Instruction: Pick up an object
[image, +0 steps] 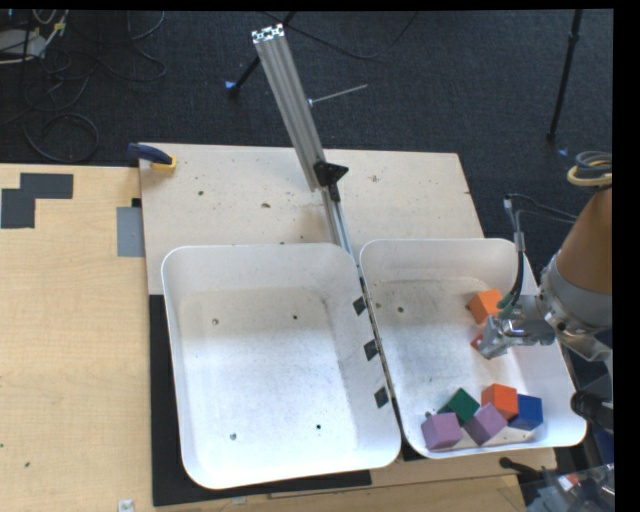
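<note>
My gripper (493, 343) hangs over the right bin (420, 270), near its right wall, reaching in from the right. Just above and left of its tip lies an orange block (484, 303), with a small red patch showing beside the tip. Along the bin's front edge sit a green block (461, 404), two purple blocks (440, 430) (485, 422), an orange-red block (500, 399) and a blue block (527, 411). Nothing shows between my fingers from this angle.
The left bin (265, 360) lies beside the right one, with a divider carrying black clips (368, 348) between them. A slanted aluminium rail (300, 120) rises behind the bins. A wooden bench top (60, 340) spreads out to the left.
</note>
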